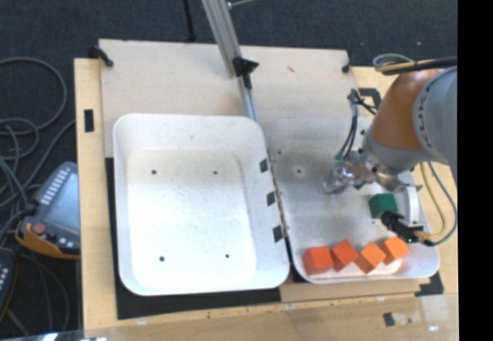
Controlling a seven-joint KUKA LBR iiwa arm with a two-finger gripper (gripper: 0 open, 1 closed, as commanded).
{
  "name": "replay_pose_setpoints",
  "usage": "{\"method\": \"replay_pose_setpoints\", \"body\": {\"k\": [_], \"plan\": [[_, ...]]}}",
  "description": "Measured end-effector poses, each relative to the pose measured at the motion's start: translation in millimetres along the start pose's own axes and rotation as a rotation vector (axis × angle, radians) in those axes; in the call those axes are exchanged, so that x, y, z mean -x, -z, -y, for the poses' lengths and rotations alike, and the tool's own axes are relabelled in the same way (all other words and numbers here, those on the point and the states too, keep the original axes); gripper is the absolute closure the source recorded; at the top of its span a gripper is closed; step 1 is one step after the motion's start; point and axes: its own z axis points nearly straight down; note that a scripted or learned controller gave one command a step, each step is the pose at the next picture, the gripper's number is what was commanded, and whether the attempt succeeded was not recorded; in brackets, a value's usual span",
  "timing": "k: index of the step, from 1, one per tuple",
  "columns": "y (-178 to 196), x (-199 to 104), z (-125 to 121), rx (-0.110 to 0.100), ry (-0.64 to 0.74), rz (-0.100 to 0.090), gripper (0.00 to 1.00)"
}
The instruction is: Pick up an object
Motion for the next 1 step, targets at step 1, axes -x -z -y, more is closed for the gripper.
{"method": "replay_pose_setpoints", "body": {"k": [1], "plan": [[2.1,-0.8,0.2,-0.001,-0.002,-0.001,0.0]]}}
